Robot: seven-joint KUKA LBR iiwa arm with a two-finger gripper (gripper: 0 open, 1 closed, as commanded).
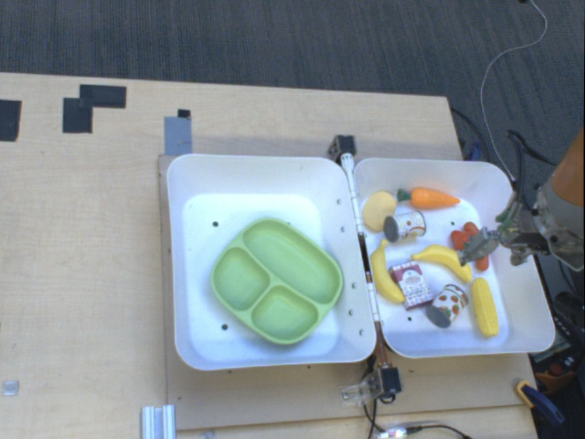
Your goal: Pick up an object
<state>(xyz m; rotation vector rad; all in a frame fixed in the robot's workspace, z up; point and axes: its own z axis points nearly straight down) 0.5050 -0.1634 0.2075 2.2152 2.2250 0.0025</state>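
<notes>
Nearest you, a corn cob (483, 306) lies in the right bin (526, 332); beyond it your gripper (482, 242) hovers over red pieces (468, 237), fingers' spread unclear. Farther back lies a carrot (433, 198).

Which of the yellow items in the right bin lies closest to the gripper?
The banana at the bin's middle: its right end sits just beside the gripper. The corn cob lies lower down, the lemon far left.

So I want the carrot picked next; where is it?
The carrot lies in the right bin, near its far edge, just right of the lemon.
</notes>
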